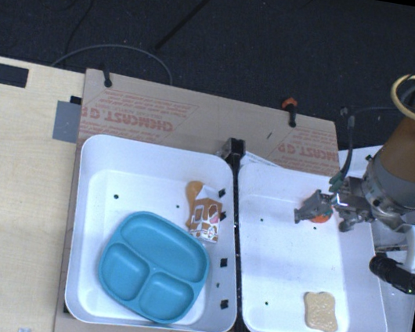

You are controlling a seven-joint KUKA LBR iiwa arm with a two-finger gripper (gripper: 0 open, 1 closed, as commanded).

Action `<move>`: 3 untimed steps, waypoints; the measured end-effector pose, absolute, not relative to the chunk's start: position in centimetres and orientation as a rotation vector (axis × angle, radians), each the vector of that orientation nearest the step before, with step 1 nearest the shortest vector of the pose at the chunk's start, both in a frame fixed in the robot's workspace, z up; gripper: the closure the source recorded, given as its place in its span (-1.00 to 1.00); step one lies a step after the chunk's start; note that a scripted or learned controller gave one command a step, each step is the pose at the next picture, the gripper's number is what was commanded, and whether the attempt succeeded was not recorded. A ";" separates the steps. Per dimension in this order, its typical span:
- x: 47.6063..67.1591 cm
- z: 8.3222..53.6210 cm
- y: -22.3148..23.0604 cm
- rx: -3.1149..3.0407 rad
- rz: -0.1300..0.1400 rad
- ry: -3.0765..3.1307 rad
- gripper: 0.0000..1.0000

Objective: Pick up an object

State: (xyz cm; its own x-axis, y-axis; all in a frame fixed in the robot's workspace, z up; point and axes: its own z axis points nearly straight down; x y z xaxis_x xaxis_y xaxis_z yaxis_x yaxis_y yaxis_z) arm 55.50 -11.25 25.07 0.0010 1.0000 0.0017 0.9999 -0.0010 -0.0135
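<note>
My gripper [317, 212] hangs over the far part of the right bin [275, 324], reaching in from the right. A small orange object [322, 217] shows between its dark fingers, and the gripper is shut on it. A tan, biscuit-like piece [321, 311] lies near the right bin's front right corner, well apart from the gripper. In the left bin [97, 182] a blue divided plate [154, 265] lies at the front. Behind the plate sit a brown-and-white packet [205, 219] and a small tan item [193, 191].
A black divider [233, 237] runs between the two bins. The bins rest on a cardboard sheet [199, 124] with clamps at its far edge. Pale bench top [3, 197] lies to the left. Arm hardware and a black part [392, 269] crowd the right bin's right side.
</note>
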 end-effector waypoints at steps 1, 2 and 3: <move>55.7 25.7 -11.3 -2.220 0.002 -2.221 -1.00; 56.3 20.8 -10.5 -2.218 0.005 -2.217 -1.00; 56.5 14.5 -10.1 -2.217 0.007 -2.217 -1.00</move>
State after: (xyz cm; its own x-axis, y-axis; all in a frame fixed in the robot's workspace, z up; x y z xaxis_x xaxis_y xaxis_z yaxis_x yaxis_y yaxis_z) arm 56.49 -10.13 14.48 0.0001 1.0000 0.0017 1.0000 -0.0001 -0.0079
